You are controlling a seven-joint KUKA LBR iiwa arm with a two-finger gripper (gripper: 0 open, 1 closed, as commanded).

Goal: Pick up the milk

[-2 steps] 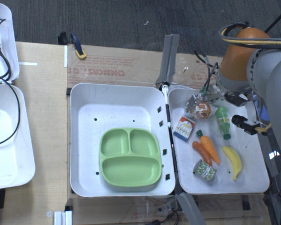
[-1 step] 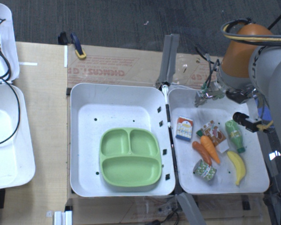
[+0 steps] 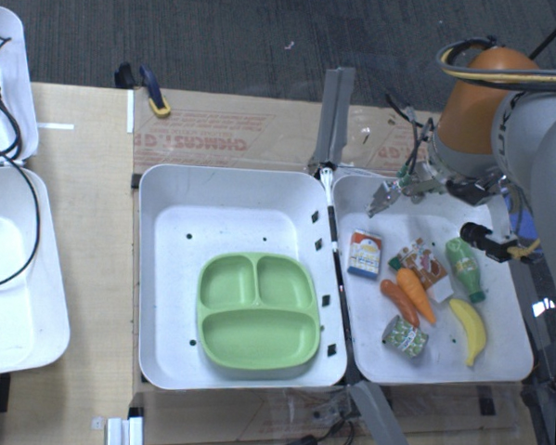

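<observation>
Green divided plate [image 3: 257, 311] lying in the left bin [image 3: 155, 257], milk carton [image 3: 365, 253] flat near the right bin's [image 3: 493, 368] left wall beside carrots [image 3: 410, 296], claw [image 3: 391, 197] hovering above it at the far rim, fingers spread and empty.

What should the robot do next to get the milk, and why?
Probably move the gripper down the picture and a little left, until it is over the milk carton. The carton lies untouched in the right bin, just beyond the gripper, with the carrot close beside it.
</observation>
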